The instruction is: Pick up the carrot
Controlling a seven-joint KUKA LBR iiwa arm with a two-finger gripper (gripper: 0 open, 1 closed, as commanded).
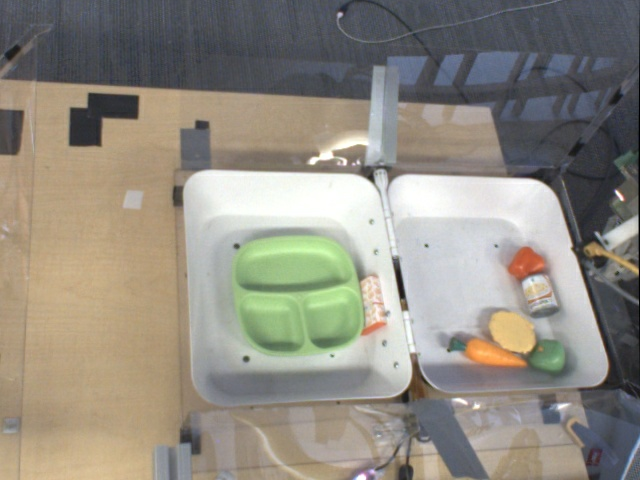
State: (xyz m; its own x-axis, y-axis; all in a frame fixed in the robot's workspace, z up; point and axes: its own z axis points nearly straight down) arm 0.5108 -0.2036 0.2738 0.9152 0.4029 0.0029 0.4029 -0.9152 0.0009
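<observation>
Two shallow white bins are seen side by side on the wooden bench. In the right bin (470, 218), the orange carrot with a green stub end (487, 353) is found lying flat near the 6 o'clock wall, pointing toward 3 o'clock. A round yellow cracker-like disc (513, 332) touches it at 1 o'clock; a green pepper-like piece (549, 356) lies just beside its tip. A small bottle with red cap (533, 280) is noted at 3 o'clock; its label cannot be read. In the left bin (200, 268), a green sectioned plastic tray (297, 293) is placed centrally, with a small patterned packet (372, 303) against its 3 o'clock edge, print illegible. Jaw state cannot be told.
</observation>
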